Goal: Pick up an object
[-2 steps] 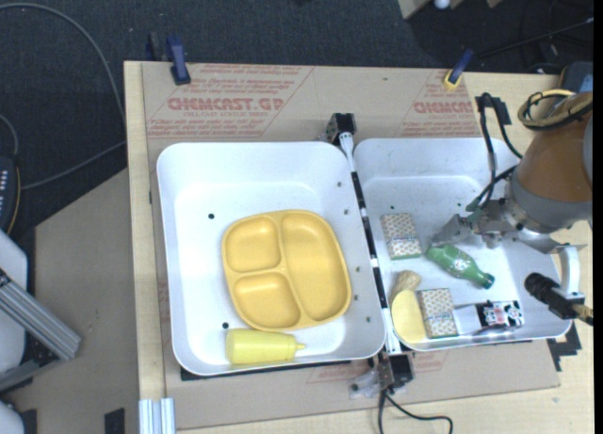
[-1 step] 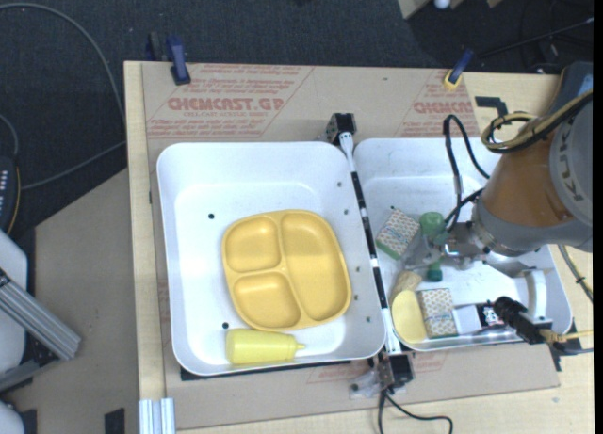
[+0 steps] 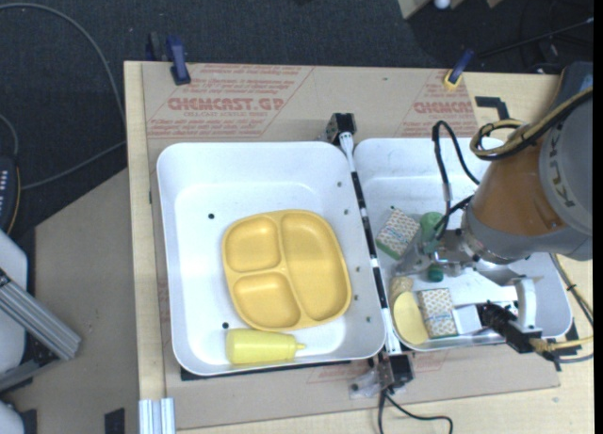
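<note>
My gripper (image 3: 426,259) is low in the right bin (image 3: 405,154), at its left middle, with the grey arm and orange band (image 3: 513,199) behind it. Just left of it lies a checkered packet (image 3: 398,231), tilted. A green object (image 3: 431,225) sits right above the gripper, and a small teal piece (image 3: 435,273) is directly under it. In front lie a pale yellow disc (image 3: 405,319) and a second checkered block (image 3: 438,313). The arm's body hides how the gripper stands relative to these things.
The left bin (image 3: 188,187) holds a yellow three-section plate (image 3: 285,267) and a yellow tube-shaped object (image 3: 262,345) at its front wall. Black cables loop over the right bin's far side. A divider rail (image 3: 360,216) separates the bins.
</note>
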